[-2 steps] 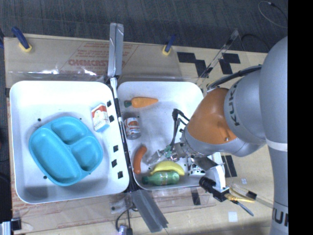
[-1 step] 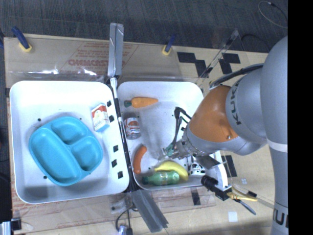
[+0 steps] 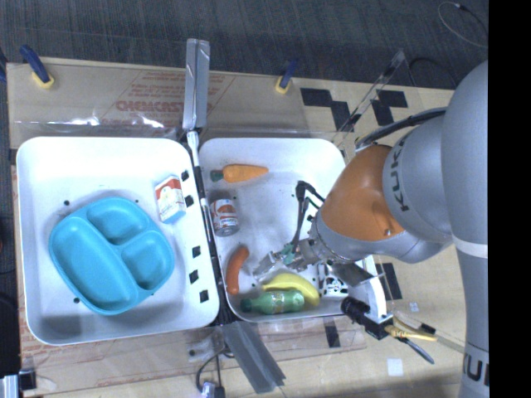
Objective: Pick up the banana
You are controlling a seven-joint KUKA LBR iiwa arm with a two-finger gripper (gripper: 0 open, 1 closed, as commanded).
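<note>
The yellow banana (image 3: 292, 284) lies near the front edge of the right bin (image 3: 274, 152), with a green bottle (image 3: 274, 303) right in front of it. My gripper (image 3: 279, 260) hangs low just above and behind the banana's left end, under the orange wrist band. The arm's bulk covers the right side of the bin. Nothing shows as held.
The right bin also holds an orange carrot (image 3: 245, 172) at the back, a small can (image 3: 225, 215) at the left wall and a reddish sausage (image 3: 236, 269) left of the banana. The left bin (image 3: 50, 160) holds a blue divided tray (image 3: 112, 253) and a small carton (image 3: 170, 199).
</note>
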